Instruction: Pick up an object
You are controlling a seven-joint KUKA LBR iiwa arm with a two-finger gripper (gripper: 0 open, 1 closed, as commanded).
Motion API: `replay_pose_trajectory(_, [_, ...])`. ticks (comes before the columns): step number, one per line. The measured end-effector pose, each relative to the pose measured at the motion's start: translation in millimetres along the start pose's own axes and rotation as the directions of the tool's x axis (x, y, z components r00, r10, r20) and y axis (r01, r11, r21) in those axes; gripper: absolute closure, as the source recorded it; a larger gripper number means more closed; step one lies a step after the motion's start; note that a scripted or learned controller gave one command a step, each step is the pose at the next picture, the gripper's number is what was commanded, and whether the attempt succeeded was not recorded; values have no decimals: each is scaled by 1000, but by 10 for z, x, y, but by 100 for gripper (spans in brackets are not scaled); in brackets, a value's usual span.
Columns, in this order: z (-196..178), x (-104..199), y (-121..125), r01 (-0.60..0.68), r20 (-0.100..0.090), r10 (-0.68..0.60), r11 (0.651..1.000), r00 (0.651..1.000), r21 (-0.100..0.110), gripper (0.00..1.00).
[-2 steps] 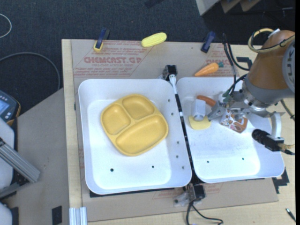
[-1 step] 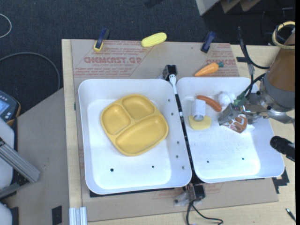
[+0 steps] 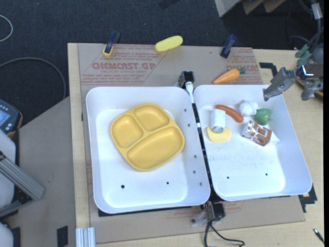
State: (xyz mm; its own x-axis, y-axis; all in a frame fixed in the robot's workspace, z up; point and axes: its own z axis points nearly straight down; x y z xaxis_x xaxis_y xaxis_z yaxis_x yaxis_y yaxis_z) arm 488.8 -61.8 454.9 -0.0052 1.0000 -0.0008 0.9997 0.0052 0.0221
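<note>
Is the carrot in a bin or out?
Out. The carrot lies on the brown board, just beyond the right bin's far rim.

Dark carpet floor [image 3: 51,14] around wooden bench [image 3: 149,60]; white cable [image 3: 6,27] on carpet left of bench.

The arm [image 3: 313,81] is cut off by the right edge, and the pincer [image 3: 272,89] fingers blur together.

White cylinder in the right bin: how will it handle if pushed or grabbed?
The white cylinder lies on its side, so a push probably rolls it. It looks smooth, maybe slippery. It rests partly on a yellow piece, so it may shift that too.
</note>
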Motion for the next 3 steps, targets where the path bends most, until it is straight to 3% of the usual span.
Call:
replay_pose_trajectory(1, [-11, -11, 0, -4, 1, 4, 1000, 1000, 16, 100])
replay_pose_trajectory(2, [433, 1224, -52, 9, -4, -9, 1000, 1000, 29, 100])
replay_pose_trajectory(3, [505, 2238, -108, 8, -3, -8, 1000, 1000, 25, 100])
